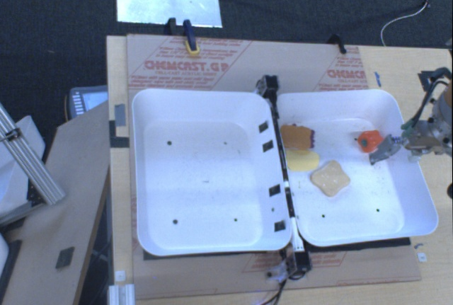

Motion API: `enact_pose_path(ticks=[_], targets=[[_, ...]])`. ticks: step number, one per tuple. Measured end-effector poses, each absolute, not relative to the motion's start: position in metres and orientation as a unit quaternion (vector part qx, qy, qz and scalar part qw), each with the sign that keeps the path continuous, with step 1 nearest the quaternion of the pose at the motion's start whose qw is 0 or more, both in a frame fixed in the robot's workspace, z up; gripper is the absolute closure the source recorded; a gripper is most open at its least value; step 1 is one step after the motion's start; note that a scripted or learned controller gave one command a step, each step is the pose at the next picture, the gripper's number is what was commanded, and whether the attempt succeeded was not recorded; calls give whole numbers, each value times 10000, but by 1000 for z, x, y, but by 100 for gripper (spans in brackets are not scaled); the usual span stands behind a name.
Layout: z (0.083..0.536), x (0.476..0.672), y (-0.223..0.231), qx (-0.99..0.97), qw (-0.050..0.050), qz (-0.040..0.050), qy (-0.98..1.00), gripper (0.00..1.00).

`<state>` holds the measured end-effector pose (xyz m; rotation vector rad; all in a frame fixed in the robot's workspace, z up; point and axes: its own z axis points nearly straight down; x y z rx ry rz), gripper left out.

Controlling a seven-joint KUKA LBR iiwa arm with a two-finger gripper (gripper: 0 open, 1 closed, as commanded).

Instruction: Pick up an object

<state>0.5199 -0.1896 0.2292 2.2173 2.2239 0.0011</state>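
Small orange toy (367,141), near the right bin's (417,215) right wall toward the back: probably light, hard, a bit slick, best pinched across its middle. Just beside it, gripper (383,150), grasp unclear. Toward the inner wall: brown toy (298,136), yellow slice (303,160), tan bread (330,178).

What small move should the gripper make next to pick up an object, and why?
Probably a short move left and down over the orange object. The gripper sits at the right bin's right side, just beside that object, with nothing seen between its fingers. The other pieces lie farther away, near the divider.
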Motion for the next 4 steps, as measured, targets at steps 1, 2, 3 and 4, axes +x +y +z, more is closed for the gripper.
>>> enact_pose_path(ticks=[1,2,3,4], targets=[[401,596,-183,7038,110,58,7103,0],[547,549,-209,7076,104,43,7065,0],[548,552,-206,7047,50,17,7095,100],[534,560,-100,7016,-3,18,7125,100]])
